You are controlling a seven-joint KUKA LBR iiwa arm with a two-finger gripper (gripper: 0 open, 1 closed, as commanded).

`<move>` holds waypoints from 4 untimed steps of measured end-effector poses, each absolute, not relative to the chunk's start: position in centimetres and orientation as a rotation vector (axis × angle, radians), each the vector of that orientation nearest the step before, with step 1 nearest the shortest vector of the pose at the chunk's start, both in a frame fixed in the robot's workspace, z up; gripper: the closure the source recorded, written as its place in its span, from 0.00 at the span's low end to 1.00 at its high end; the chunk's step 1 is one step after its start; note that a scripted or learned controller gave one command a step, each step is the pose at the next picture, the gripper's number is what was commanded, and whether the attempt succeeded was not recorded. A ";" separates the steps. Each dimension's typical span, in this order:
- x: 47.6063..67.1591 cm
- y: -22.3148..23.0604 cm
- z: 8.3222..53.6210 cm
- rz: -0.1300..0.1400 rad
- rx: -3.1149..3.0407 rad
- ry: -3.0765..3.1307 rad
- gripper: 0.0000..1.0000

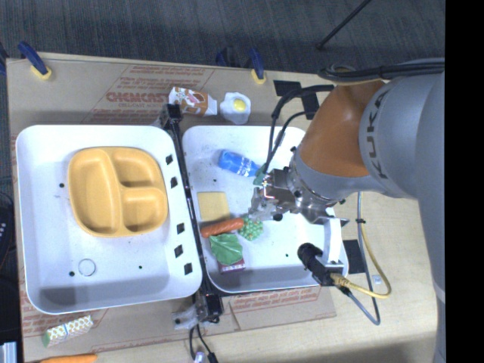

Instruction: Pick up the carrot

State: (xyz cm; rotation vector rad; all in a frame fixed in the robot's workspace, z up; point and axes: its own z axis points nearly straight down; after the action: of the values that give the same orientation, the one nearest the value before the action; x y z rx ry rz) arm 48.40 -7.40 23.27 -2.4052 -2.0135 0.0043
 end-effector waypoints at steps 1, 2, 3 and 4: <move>47.6 -0.1 19.1 0.006 -2.627 -1.714 1.00; 47.6 -6.4 22.4 0.004 -2.558 -1.819 1.00; 50.3 -0.8 19.1 0.005 -2.147 -2.287 1.00; 53.8 -2.3 26.7 0.003 -2.365 -2.064 1.00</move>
State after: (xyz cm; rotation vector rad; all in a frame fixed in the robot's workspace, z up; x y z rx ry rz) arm 53.79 -2.27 26.74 -2.3650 -2.0642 0.0031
